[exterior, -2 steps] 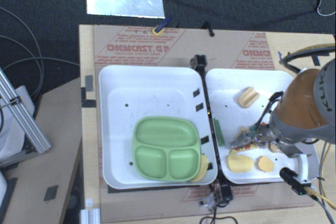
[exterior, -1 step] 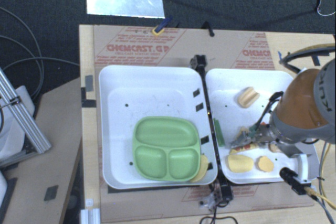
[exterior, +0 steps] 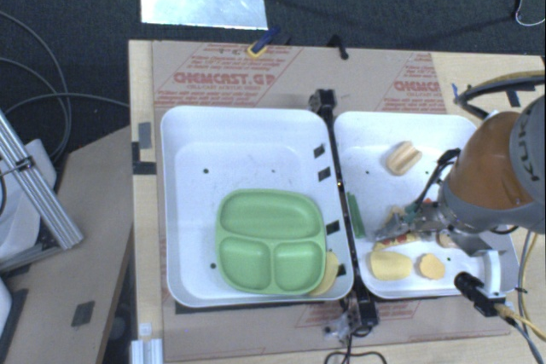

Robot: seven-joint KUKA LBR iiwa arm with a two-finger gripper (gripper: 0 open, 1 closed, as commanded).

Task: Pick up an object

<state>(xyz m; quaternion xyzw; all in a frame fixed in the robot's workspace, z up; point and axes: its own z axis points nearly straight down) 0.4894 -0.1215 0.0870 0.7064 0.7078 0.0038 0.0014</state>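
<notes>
My gripper (exterior: 399, 224) is low over the middle of the right bin (exterior: 367, 136), at the end of the grey and orange arm (exterior: 490, 175) that reaches in from the right. A small greenish, mixed-colour clutter sits right at its tip, and whether it is held is unclear. A pale yellow lump (exterior: 391, 264) lies just below the gripper. Beside that lump is an orange round piece (exterior: 432, 268). A tan bread-like piece (exterior: 403, 158) rests in the far part of the bin.
The left bin (exterior: 192, 141) holds a green divided plate (exterior: 271, 241) with a yellow thing (exterior: 330, 273) peeking from under its right corner. A dark divider (exterior: 334, 183) runs between the bins. Cardboard (exterior: 222, 77) lines the bench behind them.
</notes>
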